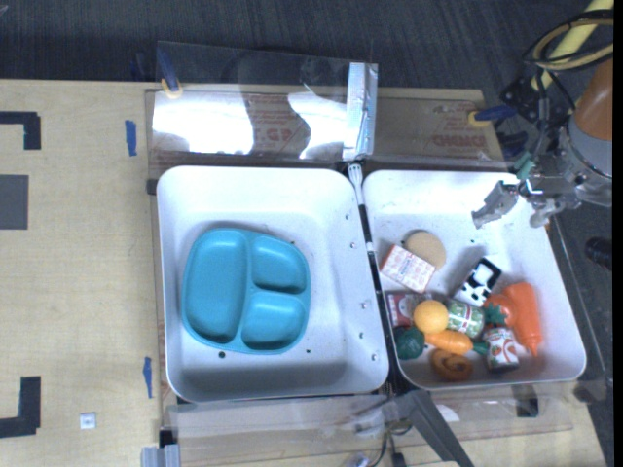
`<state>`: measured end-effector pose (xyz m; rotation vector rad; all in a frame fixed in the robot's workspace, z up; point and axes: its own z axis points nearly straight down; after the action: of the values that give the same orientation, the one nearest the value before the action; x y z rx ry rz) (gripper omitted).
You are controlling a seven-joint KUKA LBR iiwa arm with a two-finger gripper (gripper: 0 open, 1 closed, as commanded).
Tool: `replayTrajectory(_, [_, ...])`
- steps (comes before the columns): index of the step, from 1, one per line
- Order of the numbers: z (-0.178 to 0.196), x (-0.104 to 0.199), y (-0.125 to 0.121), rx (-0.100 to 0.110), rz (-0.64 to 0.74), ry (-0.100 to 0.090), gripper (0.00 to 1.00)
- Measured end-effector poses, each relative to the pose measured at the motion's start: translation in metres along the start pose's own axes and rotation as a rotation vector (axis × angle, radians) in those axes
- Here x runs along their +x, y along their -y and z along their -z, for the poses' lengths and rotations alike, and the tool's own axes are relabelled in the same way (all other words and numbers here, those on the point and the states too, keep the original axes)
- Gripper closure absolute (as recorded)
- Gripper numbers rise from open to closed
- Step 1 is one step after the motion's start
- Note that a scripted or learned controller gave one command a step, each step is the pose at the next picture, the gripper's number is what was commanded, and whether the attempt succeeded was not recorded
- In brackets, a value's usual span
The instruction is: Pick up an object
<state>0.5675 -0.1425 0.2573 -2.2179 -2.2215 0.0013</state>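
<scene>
Clutter: toy foods [458, 324] heaped in right bin's [569, 358] near half; orange carrot [526, 314] at its right edge
Left bin [175, 261]: blue divided plate [248, 288]
Gripper [516, 202]: above right bin's far corner; fingers spread, holding nothing

Toy foods lie heaped in the right bin [458, 188], toward its six o'clock wall. An orange carrot [524, 314] lies at the heap's three o'clock; a tan round piece [425, 247] lies at eleven.

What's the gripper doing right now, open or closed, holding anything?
Gripper: above the right bin's far right corner; open or closed cannot be told.
</scene>
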Motion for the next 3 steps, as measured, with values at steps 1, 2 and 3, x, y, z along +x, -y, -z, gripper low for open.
replayTrajectory(1, [0.081, -0.008, 0.012, -0.007, -0.221, 0.002, 0.00])
replayTrajectory(2, [-0.050, 0.043, -0.015, 0.007, -0.056, 0.000, 0.00])
replayTrajectory(3, [-0.020, 0.050, 0.000, -0.005, -0.082, 0.001, 0.00])
